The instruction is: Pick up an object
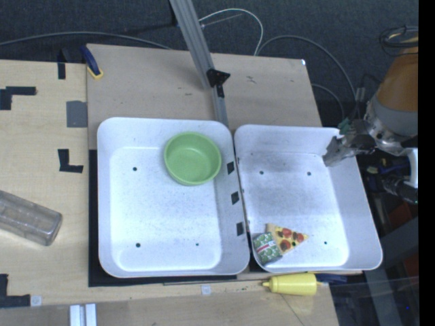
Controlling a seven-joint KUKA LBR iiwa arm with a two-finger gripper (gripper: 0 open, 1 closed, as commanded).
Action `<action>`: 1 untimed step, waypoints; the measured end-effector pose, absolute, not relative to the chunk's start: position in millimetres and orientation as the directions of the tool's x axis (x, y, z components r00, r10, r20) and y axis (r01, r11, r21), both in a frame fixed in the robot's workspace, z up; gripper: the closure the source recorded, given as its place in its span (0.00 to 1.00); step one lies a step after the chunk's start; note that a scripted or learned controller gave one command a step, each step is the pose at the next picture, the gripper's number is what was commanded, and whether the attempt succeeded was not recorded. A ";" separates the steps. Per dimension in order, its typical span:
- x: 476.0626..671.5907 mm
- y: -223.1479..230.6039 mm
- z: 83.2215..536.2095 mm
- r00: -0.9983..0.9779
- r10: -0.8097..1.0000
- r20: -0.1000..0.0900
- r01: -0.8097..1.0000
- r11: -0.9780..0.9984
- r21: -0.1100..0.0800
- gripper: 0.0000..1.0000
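Observation:
A green bowl [193, 157] sits upright near the back of the left bin [115, 202]. In the right bin [353, 202], near its front left corner, lie a toy pizza slice [288, 237] and a small green patterned packet [266, 247], touching each other. My gripper [336, 151] hangs over the right bin's back right corner, far from the pizza slice and packet, with nothing visibly held. The arm with its orange band [399, 80] comes in from the right edge.
A yellow squeeze bottle [295, 284] lies on the bench just in front of the right bin. A clear plastic tumbler [27, 217] lies on its side at the far left. A slanted metal pole [197, 39] rises behind the bins.

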State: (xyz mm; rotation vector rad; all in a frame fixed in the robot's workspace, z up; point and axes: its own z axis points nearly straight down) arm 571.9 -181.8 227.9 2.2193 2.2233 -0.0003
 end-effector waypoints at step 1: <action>582.4 -128.7 237.2 -0.007 1.000 0.002 1.000 0.007 -0.001 1.00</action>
